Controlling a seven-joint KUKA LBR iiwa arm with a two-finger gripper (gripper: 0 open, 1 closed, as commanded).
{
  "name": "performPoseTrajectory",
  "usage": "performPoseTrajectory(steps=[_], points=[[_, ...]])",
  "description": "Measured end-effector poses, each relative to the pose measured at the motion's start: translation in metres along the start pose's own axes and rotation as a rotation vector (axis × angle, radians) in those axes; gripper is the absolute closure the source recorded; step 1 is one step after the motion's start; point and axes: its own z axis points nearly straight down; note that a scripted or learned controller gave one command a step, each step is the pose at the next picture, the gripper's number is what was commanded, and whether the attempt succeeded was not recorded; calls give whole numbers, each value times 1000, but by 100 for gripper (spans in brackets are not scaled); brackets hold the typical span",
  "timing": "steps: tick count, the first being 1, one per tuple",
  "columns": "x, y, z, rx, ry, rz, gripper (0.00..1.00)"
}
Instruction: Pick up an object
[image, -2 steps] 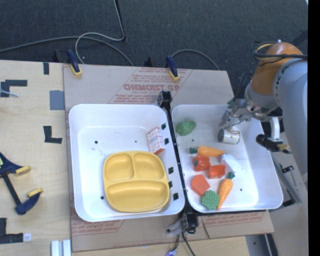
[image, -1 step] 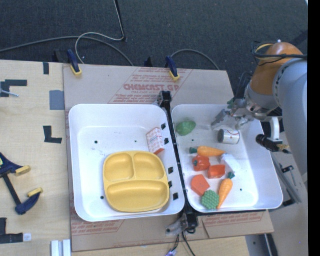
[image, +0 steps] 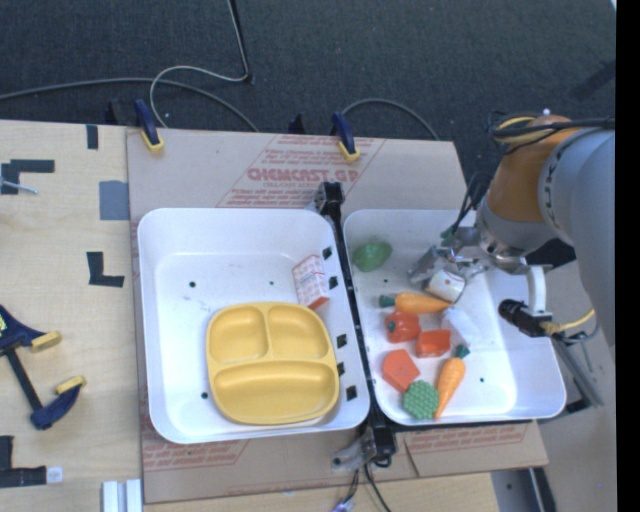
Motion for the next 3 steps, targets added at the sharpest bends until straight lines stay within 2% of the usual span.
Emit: performPoseTrajectory(steps=[1,2,3], points=[[0,1,-10,-1,-1,-1,100],[0,1,-10,-1,-1,-1,0],[-21,-31,-1,-2,0,-1,0]])
